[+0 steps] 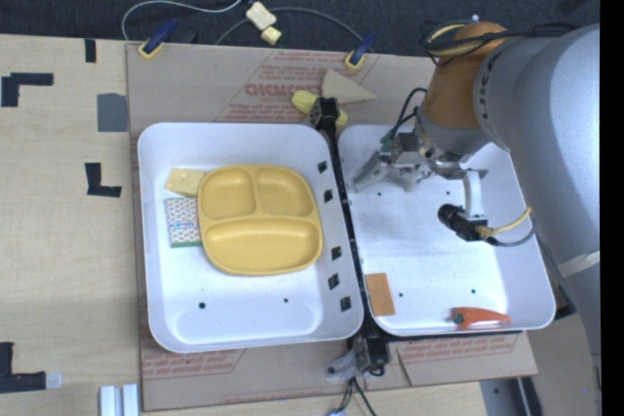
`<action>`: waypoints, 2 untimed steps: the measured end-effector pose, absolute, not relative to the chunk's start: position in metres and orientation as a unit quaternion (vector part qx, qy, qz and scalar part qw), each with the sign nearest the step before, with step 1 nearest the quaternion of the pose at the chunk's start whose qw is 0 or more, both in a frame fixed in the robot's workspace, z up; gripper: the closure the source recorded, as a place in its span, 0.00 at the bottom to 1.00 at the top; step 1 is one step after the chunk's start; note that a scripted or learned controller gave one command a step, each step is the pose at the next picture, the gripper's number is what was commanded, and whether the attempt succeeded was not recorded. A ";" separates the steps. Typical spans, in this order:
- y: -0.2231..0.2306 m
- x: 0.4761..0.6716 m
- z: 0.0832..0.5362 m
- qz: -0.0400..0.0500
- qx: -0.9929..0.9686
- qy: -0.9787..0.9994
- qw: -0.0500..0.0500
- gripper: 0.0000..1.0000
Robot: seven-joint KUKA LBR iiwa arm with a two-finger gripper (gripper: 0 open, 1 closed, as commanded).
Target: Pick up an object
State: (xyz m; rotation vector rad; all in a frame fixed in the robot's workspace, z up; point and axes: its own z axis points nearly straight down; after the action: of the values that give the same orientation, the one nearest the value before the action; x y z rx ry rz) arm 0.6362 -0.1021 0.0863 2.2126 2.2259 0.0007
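Note:
My gripper (382, 176) hangs over the upper left part of the right bin (507, 209), just right of the divider between the bins. Its metal fingers (365, 174) are spread open with only bare white floor between them. A small brown block (378, 293) lies at the right bin's lower left. An orange carrot-shaped piece (479, 316) rests against that bin's front wall. In the left bin (156, 161) sits a yellow divided plate (260, 218), with a pale yellow piece (182, 181) and a patterned card (181, 220) at its left side.
A black cable plug (462, 221) dangles from the wrist over the right bin's middle. The grey arm (556, 122) covers the bin's right side. A yellow clip (306, 99) and a tan wedge (349, 89) lie on the cardboard behind the bins.

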 end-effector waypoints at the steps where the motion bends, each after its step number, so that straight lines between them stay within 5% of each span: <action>1: -0.104 0.670 0.086 0.000 0.706 0.708 0.001 0.00; 2: -0.140 0.665 0.087 0.001 0.707 0.707 0.002 0.00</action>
State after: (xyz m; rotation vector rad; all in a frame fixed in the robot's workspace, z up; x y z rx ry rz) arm 0.6647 -0.1398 0.0866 2.2193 2.2189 0.0037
